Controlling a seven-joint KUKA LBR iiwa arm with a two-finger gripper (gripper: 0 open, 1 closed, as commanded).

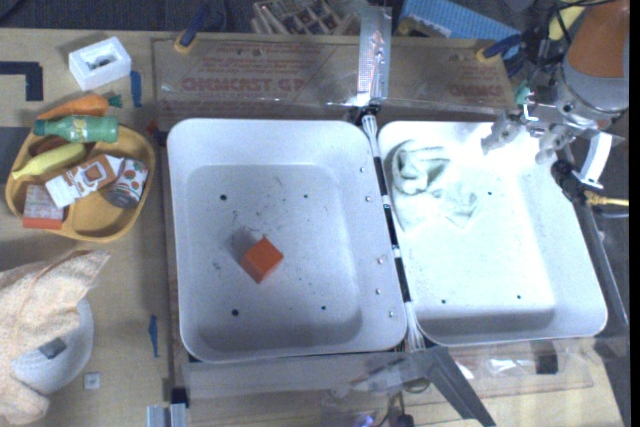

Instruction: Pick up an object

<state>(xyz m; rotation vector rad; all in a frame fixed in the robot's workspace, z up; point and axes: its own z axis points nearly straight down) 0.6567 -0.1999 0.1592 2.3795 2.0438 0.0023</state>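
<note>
Item: orange block (263,258), lying alone in the left bin (200,155). Item: pale crumpled cloth (425,177), right bin (570,295), far-left corner. My gripper (522,137) hovers above the right bin's far edge; finger state, cannot tell.

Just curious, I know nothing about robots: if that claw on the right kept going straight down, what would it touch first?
Probably the bare floor of the right bin near its far right corner. The gripper hangs there, but depth is hard to judge.
</note>
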